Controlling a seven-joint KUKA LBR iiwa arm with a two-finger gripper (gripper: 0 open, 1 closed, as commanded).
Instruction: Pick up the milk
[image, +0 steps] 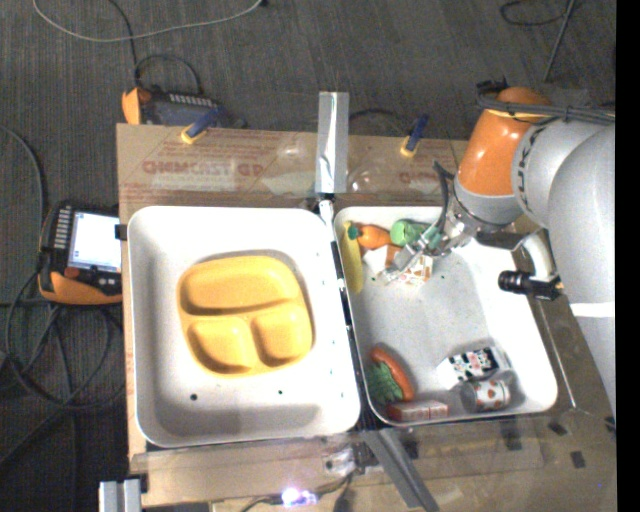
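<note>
Camera view puts you above the table (215, 160), where two white bins sit side by side. You have the left bin (160, 250) holding a yellow divided tray (247, 312), and the right bin (520, 330) holding the loose items. Look to the near edge of the right bin for the milk (470, 363), a small carton with black and white patches lying just above a round can with red spots (488, 393); the two look to be touching. Your gripper (418, 250) is well apart from the milk, down at the far left part of the same bin, over a small white and orange item (412, 270) that is too blurred to name. Whether the fingers are spread or clenched you cannot tell, because the wrist and the clutter hide them. Beside the gripper you can see a green object (405, 232), an orange carrot-like piece (372, 237) and a yellow banana (352, 260) along the bin's left wall. Near the front left corner lie a red and green vegetable (388, 373) and a small reddish box (418, 410).
</note>
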